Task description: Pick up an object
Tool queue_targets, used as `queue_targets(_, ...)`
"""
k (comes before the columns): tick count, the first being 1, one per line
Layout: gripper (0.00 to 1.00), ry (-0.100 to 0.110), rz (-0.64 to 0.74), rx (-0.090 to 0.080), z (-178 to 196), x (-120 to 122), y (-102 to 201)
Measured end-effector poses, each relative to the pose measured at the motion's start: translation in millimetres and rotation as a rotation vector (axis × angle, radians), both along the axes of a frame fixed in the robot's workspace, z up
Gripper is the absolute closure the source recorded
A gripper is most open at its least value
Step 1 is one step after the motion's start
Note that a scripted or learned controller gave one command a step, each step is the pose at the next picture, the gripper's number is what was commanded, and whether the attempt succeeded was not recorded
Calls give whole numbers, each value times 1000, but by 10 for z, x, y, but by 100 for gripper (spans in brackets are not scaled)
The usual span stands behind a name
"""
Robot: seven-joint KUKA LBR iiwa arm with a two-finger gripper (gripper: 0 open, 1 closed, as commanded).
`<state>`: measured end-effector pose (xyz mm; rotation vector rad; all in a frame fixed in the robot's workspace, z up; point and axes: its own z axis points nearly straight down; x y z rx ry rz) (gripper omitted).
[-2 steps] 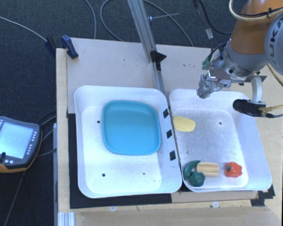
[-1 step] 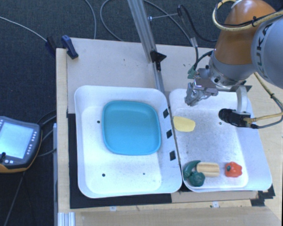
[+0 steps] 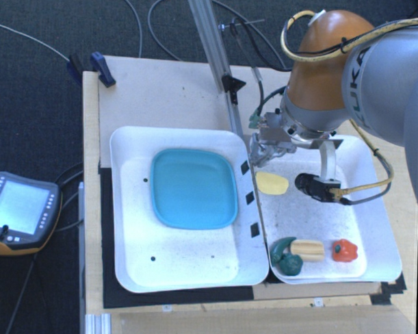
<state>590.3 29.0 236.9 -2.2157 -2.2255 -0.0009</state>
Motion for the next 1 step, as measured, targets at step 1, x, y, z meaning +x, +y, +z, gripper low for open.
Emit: queue_targets(1, 100, 1, -1, 0, -73, -195, 411)
